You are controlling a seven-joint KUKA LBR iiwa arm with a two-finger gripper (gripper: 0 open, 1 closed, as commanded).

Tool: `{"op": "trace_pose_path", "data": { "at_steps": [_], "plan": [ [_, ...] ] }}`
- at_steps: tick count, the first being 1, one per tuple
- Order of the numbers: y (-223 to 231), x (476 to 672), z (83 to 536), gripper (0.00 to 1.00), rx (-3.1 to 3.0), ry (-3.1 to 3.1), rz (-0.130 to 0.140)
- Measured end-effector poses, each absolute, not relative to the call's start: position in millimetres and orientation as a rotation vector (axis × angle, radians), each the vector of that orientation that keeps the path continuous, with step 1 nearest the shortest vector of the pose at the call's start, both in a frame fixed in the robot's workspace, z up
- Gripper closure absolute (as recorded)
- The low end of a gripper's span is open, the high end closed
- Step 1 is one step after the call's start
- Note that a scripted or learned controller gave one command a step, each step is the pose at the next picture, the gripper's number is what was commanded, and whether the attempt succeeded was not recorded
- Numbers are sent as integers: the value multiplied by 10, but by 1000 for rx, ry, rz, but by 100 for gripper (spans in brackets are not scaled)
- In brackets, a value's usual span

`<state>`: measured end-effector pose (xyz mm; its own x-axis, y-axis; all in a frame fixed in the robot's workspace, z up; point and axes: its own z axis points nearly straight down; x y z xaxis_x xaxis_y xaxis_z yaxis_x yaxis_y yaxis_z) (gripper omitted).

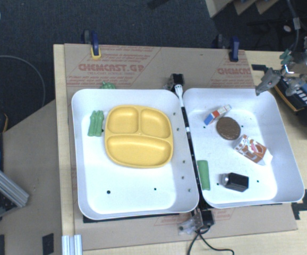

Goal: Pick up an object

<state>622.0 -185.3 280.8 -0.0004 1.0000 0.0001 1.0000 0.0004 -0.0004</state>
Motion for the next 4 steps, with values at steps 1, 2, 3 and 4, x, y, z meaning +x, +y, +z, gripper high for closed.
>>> {"op": "trace_pose_path", "data": {
  "at_steps": [1,2,3,4],
  "plan": [
    [-1663,5587,1335,0,-2211,-2207,13],
    [-1428,6197,811,0,-2217,-2227,-1],
    [-1452,6194,958,100,-2224,-2226,-4],
    [-410,5792,1907,100,-2211,-2233,-11]
  ]
}}
